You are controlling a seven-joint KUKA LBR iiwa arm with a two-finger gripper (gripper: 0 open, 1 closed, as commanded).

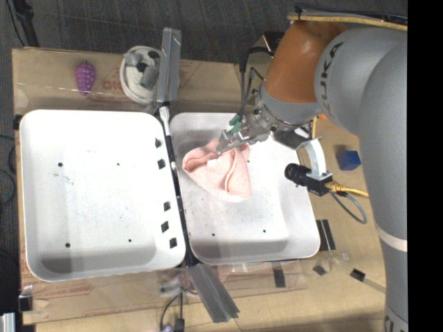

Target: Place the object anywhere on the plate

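Observation:
A pink cloth [220,170] lies crumpled in the upper middle of the right white bin [277,234]. Its top edge is drawn up into a peak under my gripper [233,138]. The gripper reaches in from the right and its fingers are shut on that raised edge of the cloth. The lower folds of the cloth still rest on the bin floor. The wrist hides the bin's far right corner.
The left white bin [90,192] sits beside the right one, with a grey divider bar [168,75] between them at the back. A purple grape-like toy [85,77] and a white round object [140,71] lie on the bench behind. A blue block [349,160] sits right of the bins.

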